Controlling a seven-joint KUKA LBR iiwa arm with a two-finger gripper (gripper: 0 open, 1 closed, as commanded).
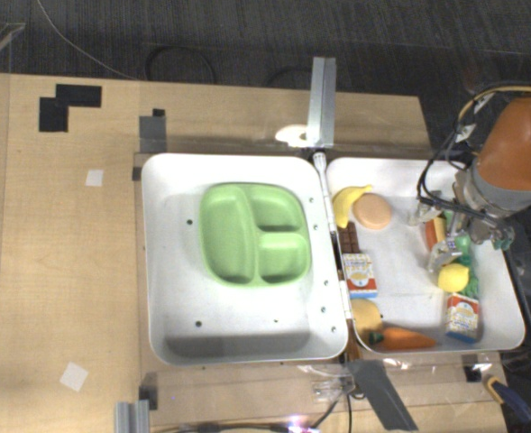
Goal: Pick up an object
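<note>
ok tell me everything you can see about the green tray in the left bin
The light green divided plastic tray has rounded corners and three hollows: one long compartment on the view's left, two smaller ones on the right. It looks smooth and matte, lies flat and slightly turned near the middle of the left shallow white bin, touching only the bin floor.

The arm reaches in from the right, gripper (pixel 447 242) seemingly pointing down.

Grey arm with orange band (pixel 517 152), cut off at the right edge; gripper (pixel 452 242) fingertips indistinct among toys.
</note>
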